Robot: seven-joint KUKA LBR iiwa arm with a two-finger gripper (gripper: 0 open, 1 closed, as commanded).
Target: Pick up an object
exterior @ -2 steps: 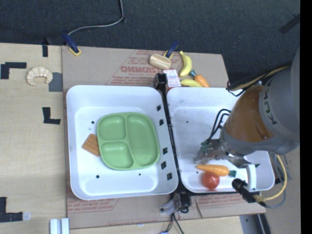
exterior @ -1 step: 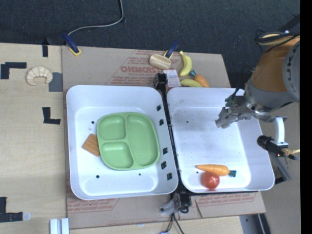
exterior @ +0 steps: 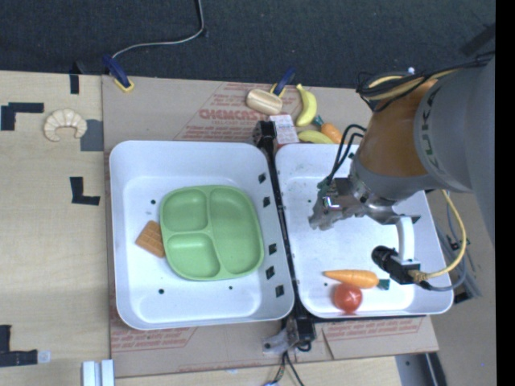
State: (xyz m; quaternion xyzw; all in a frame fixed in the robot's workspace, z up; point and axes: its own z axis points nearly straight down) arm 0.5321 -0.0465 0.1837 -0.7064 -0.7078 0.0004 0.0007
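Arm's reaching in from the right, gripper (exterior: pixel 325 212) hanging over the right bin (exterior: pixel 299 171), roughly mid-bin, w/ bare white floor under it. Fingers (exterior: pixel 320 218) are pointing down and left; can't tell if they're apart or together from this angle, too small and dark. Nothing showing between them, so calling it as holding nothing.

Candidates in that bin: carrot (exterior: pixel 352 277) and tomato (exterior: pixel 348 297), both sitting toward the near edge. That's the relation that matters: carrot's lying nearer than the gripper and a bit to the right, w/ a clear gap between. Its long axis is running left-right, pointed tip to the left, green stub to the right. Tomato's just beside it, nearer again, nearly touching the carrot's underside.

So my read: next move needs a shift toward the near side plus a touch right, then a drop. Jaws probably want to close across the carrot's thin width, i.e. near-far, not along its length. Risk I'm guessing at: tomato crowding the near-side finger.

Left bin (exterior: pixel 129 296) is holding the green divided plate (exterior: pixel 212 232) w/ a cracker (exterior: pixel 150 239) tucked at its left edge, well apart from the gripper.
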